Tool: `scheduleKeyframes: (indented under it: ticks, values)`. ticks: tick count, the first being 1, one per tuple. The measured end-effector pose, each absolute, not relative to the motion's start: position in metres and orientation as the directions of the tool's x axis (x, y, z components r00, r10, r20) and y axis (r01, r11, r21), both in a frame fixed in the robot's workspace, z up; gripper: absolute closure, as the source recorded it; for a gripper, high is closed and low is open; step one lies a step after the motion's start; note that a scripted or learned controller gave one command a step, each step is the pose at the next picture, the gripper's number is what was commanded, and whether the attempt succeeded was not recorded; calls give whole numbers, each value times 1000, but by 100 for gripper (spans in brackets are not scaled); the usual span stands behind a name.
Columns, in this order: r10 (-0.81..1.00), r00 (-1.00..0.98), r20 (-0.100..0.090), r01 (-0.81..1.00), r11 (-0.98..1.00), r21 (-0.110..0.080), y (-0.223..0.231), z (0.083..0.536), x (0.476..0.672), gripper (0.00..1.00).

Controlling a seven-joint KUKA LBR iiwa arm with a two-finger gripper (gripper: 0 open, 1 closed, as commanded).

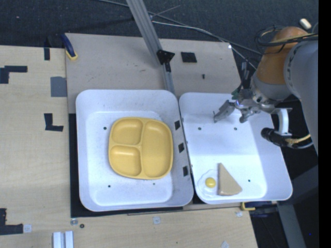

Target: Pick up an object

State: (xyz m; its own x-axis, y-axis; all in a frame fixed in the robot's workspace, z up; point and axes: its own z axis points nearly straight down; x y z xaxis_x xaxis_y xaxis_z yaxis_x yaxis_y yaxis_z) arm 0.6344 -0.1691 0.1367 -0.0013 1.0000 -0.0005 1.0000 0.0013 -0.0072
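Presently our tool (234,112) hangs open and apparently empty over the right bin's (269,154) far end; the wedge (227,181) lies near; descending there risks grasping nothing.

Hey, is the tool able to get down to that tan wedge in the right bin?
Probably yes. The tool hangs open over the same bin's far end, and bare floor lies between it and the tan wedge.
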Motion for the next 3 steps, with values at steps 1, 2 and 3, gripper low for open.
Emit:
scheduleKeyframes:
  ticks: [1,2,3]
  values:
    - [1000,-2,-2,1000,2,-2,-168,84,634,0]
    - [1000,-3,-3,1000,3,1,-169,98,635,100]
    - [1000,-1,0,1000,1,3,-172,160,638,100]
